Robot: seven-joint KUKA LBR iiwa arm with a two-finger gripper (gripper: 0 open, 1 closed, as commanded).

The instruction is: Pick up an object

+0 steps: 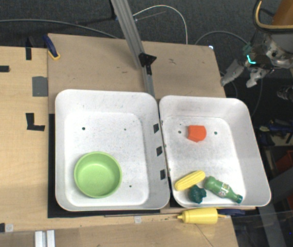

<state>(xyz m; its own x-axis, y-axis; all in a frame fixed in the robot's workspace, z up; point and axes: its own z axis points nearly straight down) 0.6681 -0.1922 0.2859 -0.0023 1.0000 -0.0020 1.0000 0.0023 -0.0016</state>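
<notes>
White left bin [69, 107] holds a green bowl [97, 174] at seven o'clock; right bin [239, 112] holds an orange block [197, 133], corn [189, 180], green bottle [221, 189]. Tool [244, 72] spread, empty, at two o'clock.

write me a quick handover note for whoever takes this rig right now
End effector: up at the right, outside the bins, fingers spread, holding nothing.
Right bin: orange block near the back; yellow corn, green bottle and a small dark green piece at the front.
Left bin: green bowl.
Yellow bottle lies on the bench in front of the right bin.
Done: nothing picked. Left: choose an object, descend, grasp, lift.
</notes>
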